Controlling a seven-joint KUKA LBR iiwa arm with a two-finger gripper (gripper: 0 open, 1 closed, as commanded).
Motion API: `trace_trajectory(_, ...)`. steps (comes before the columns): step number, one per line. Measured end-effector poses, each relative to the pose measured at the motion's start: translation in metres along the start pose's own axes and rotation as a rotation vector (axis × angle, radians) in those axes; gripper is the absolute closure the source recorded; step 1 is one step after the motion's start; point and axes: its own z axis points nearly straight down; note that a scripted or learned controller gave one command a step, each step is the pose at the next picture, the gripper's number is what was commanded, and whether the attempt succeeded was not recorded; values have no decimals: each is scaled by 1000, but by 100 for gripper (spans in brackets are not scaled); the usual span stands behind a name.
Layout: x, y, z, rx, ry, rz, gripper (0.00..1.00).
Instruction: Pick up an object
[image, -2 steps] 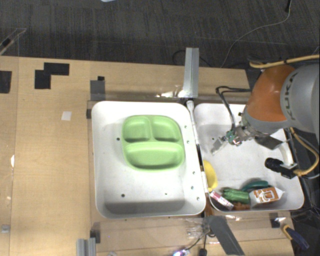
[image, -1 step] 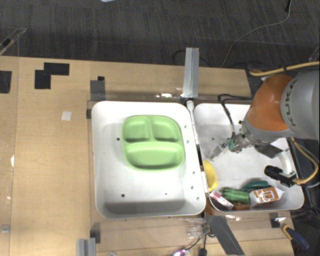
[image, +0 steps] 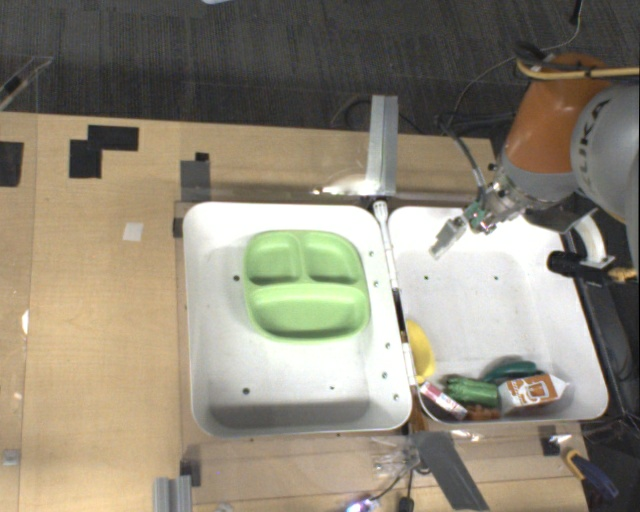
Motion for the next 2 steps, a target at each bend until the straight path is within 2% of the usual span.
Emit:
trace_trajectory(1,11,-6,66,3,3,111,0)
trace_trajectory(2,24,-28,76,-7,-3,139,0)
